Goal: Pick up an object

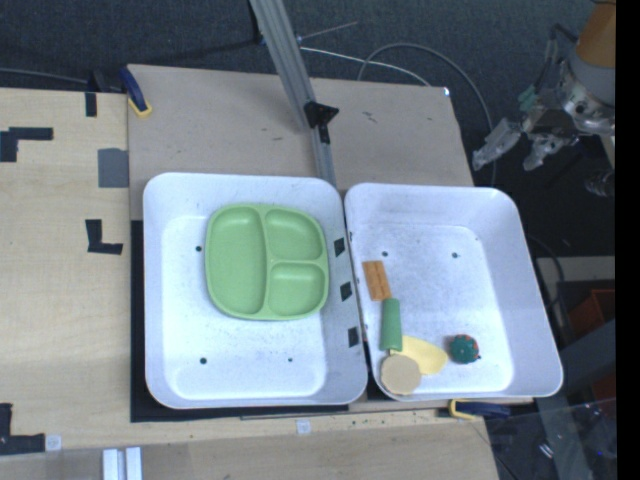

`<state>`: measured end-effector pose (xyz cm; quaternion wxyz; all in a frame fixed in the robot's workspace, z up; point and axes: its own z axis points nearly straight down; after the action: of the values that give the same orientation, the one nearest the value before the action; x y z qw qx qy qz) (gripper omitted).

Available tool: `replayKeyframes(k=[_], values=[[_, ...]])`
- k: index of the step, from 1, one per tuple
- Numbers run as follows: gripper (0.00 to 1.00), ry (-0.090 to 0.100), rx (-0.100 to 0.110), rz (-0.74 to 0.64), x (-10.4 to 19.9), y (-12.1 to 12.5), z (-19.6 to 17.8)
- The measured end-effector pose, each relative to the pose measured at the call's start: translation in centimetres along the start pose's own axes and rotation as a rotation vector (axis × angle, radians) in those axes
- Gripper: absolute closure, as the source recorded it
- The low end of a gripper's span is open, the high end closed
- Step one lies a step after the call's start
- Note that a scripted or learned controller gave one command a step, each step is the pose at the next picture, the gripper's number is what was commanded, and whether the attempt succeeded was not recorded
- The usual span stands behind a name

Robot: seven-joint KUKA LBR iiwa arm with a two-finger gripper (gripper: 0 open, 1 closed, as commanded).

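fingers (520,148) apparently spread, holding nothing | green plate (267,261) left bin | no legible writing

You look down on a pale wooden counter (250,118) over dark grey carpet (120,13), with thin cables (400,53) trailing across both

A green divided plate (267,262) lies in the left bin (165,368); the gripper (522,146) hangs above the right bin's (520,298) far corner, fingers spread.
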<state>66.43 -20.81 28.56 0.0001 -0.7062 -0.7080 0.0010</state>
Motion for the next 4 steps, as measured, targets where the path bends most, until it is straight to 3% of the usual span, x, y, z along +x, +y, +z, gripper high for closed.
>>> replayKeyframes(k=[1,3,4], values=[[0.0,0.0,0.0,0.0,0.0,0.0,0.0],[0.0,0.001,0.004,0.001,1.1,-0.4,9.1],[0.0,0.001,0.006,0.0,0.8,-0.1,15.4]])
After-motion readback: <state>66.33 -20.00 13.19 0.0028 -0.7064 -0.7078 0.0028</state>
